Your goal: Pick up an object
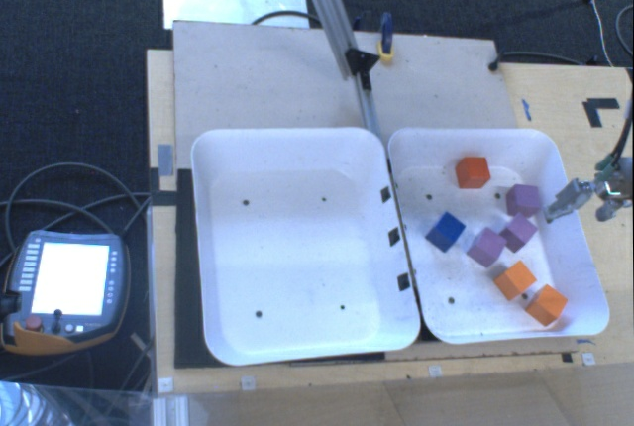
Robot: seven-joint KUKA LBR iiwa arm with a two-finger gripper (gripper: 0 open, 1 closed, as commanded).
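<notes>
A: Purple cube (523, 199) lies just left of the gripper (567, 202), inside the right bin (575, 246).
B: Finger state: you cannot tell. Blocks sit clustered, presumably leaving you little clearance.

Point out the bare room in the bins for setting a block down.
The left bin offers bare floor wall to wall. In the right bin, free floor lies along the divider, left of the blue block; its right half is crowded with purple blocks and orange blocks.
</notes>
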